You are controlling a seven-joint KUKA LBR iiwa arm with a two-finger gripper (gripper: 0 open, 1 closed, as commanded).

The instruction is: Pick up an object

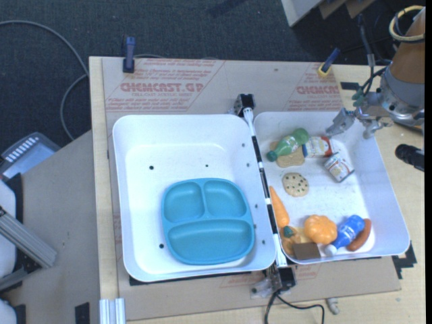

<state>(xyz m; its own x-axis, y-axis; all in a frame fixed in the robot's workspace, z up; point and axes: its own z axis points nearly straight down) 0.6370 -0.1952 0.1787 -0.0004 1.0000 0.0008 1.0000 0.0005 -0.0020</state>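
The gripper (356,120) hangs over the far right corner of the right bin (385,181), its two fingers spread apart with nothing between them. Nearest to the fingers lie a small red-and-white packet (322,145) and a silver can (338,168) — both on the bin floor just below and to the left of the fingertips, not touching them. A green bottle (288,144) and a cookie (295,184) lie further toward the bin's left wall. Along the near edge sit a carrot (279,208), an orange fruit (320,229), a blue bottle (348,231) and a sausage (360,235). The left bin (135,154) holds a blue divided plate (207,220).
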